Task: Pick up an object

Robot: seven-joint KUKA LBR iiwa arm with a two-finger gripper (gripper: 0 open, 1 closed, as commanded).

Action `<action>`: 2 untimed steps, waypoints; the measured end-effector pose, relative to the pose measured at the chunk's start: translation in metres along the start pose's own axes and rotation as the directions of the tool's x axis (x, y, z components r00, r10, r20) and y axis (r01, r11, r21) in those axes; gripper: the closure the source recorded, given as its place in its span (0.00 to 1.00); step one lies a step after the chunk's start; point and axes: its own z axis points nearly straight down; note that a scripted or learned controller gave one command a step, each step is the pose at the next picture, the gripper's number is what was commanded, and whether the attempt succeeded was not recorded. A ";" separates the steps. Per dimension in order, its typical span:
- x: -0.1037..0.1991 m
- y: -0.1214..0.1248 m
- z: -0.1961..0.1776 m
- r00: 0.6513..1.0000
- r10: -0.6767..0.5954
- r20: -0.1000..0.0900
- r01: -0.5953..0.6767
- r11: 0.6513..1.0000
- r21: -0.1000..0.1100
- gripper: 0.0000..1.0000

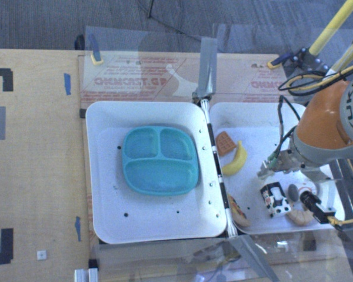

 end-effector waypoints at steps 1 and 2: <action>0.000 0.000 0.000 1.000 0.000 0.000 0.000 1.000 0.000 0.00; 0.013 -0.046 0.010 1.000 -0.016 -0.006 0.017 1.000 0.004 0.00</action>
